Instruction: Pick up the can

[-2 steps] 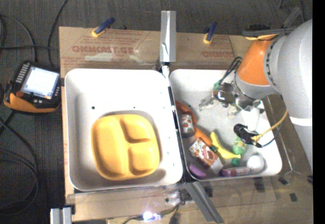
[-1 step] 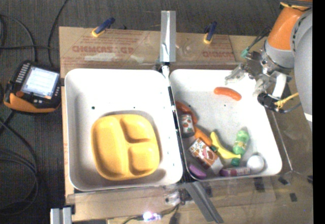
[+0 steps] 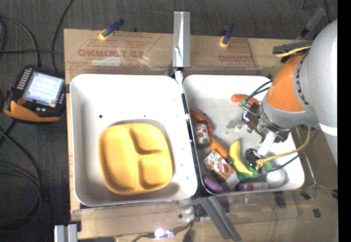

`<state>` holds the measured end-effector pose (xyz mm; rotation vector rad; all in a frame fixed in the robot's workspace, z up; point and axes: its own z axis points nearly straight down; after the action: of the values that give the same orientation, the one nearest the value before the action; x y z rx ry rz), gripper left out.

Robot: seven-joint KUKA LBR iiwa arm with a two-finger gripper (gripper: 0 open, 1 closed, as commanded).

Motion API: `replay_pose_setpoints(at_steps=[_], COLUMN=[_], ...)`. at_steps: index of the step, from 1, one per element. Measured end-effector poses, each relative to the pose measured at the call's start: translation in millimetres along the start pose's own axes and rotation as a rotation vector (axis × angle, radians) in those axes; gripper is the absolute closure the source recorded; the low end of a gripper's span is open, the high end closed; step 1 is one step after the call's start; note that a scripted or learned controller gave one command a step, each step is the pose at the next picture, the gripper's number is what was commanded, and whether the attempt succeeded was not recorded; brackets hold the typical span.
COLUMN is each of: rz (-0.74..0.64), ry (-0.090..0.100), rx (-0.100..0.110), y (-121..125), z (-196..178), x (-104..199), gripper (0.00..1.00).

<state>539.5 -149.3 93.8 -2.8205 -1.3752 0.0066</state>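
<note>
Gripper (image 3: 249,119) over the cluttered right white bin (image 3: 219,84).
Small red-labelled can (image 3: 202,134) lies apart at its left wall; jaws too obscured to tell spread or closed.

The left bin (image 3: 77,125) contains one yellow sectioned tray (image 3: 136,157), lying flat and nearer the front wall than the rear. The right bin (image 3: 219,84) contains a banana (image 3: 236,156), a printed carton (image 3: 219,165) just beside it, a purple item (image 3: 213,185) against the front wall, a white object (image 3: 276,176) in the front corner and an orange item (image 3: 239,97) toward the rear. Both bins rest on a cardboard sheet (image 3: 131,51); a teach pendant (image 3: 37,94) lies on the carpet (image 3: 33,5) beside it.
</note>
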Motion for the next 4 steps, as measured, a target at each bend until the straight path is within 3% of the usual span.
replay_pose_setpoints(at_steps=[1, 2, 3, 4], rz=[-0.039, 0.038, 0.172, 0.076], ry=[-0.003, 0.007, 0.005, 0.008], rx=[-0.005, -0.011, 0.001, -0.017], y=[76, 34, 92, 32], z=[-60, 4, -23, 3], x=[-12, -27, -4, -29], gripper=[0.00, 0.00, 0.00, 0.00])
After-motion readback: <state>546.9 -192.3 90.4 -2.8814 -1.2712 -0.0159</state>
